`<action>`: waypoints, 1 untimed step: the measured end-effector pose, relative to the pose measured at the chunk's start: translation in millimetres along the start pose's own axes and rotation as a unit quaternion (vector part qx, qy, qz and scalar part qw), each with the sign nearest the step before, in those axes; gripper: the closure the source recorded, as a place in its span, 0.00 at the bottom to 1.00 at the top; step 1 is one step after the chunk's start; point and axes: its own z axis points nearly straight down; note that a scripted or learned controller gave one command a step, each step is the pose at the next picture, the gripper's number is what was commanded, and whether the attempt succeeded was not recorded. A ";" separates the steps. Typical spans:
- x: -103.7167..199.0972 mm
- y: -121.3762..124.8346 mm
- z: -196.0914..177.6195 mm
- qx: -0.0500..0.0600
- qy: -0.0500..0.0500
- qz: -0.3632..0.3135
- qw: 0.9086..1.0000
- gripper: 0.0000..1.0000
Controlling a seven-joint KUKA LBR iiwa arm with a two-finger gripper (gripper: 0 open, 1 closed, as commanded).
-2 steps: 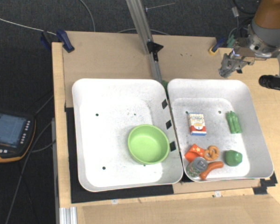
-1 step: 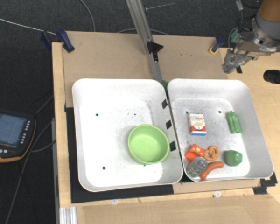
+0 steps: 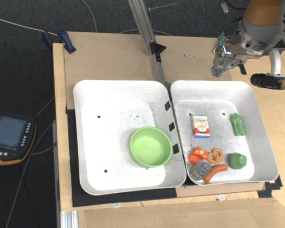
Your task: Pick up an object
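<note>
Camera view: the tabletop [image 3: 109,56] carries two bins. The left bin [image 3: 99,127] holds a green bowl [image 3: 151,147] near its front right corner. The right bin [image 3: 247,103] holds small items, the carton [image 3: 200,126] central. The hand [image 3: 220,68] hangs beyond that bin's far edge, grasping nothing; its opening I cannot tell. The carton lies forward of it.
</note>
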 end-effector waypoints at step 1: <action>52.6 0.3 -1.4 0.000 0.000 0.000 1.000 1.00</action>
